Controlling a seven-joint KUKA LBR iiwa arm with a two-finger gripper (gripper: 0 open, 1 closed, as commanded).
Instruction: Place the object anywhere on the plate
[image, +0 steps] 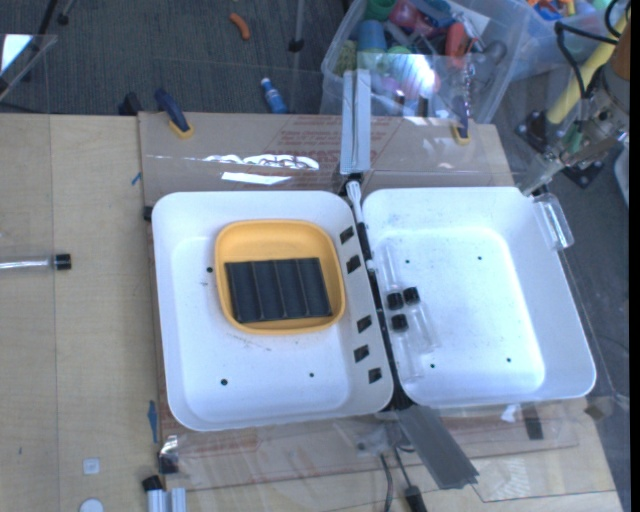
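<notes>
Black ridged block (278, 290) lay flat in the middle of the yellow plate (232, 250), which sat inside the left white bin (185, 380). Over the far right corner of the right bin (560, 340) hung the pincer (550, 205); whether it was released or clenched, I could not tell.

The arm (592, 118) hangs past the far right corner of the right bin (588, 372), its cabled wrist angled down, with the gripper (551, 205) just above that corner's rim.
</notes>
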